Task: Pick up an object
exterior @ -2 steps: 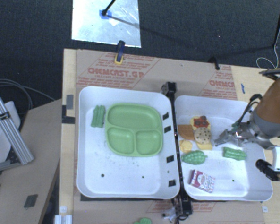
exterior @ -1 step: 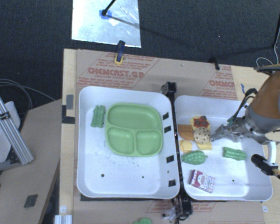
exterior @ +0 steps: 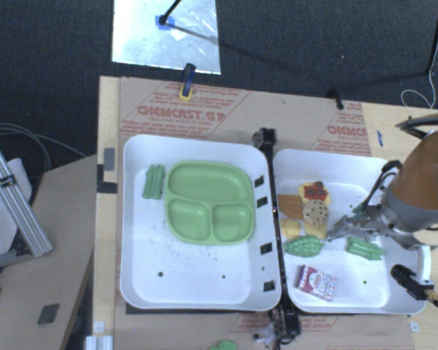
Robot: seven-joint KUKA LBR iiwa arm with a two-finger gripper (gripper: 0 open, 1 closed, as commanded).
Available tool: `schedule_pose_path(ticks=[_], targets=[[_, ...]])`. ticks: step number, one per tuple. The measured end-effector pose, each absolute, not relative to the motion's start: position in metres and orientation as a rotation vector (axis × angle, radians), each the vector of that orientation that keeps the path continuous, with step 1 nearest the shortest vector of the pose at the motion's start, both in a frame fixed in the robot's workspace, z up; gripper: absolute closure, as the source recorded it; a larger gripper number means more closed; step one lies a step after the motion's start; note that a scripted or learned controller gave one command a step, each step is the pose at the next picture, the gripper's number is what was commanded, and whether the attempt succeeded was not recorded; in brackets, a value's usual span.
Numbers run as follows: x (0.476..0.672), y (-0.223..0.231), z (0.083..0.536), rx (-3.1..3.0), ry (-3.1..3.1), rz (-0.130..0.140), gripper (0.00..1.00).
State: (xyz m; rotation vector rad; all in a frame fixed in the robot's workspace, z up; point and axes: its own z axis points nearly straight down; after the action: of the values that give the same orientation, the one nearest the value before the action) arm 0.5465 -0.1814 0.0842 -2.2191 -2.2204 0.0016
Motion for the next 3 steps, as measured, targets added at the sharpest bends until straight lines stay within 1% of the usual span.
schedule_pose_path(ticks=[1,2,3], targets=[[0.550,-0.182,0.095,-2.223,-2.226,-0.003,1.00],[0.549,-0.182,0.095,-2.223,-2.225,-0.003,0.00],[0.607,-0.163,0.085,-2.216,-2.233,-0.005,0.00]])
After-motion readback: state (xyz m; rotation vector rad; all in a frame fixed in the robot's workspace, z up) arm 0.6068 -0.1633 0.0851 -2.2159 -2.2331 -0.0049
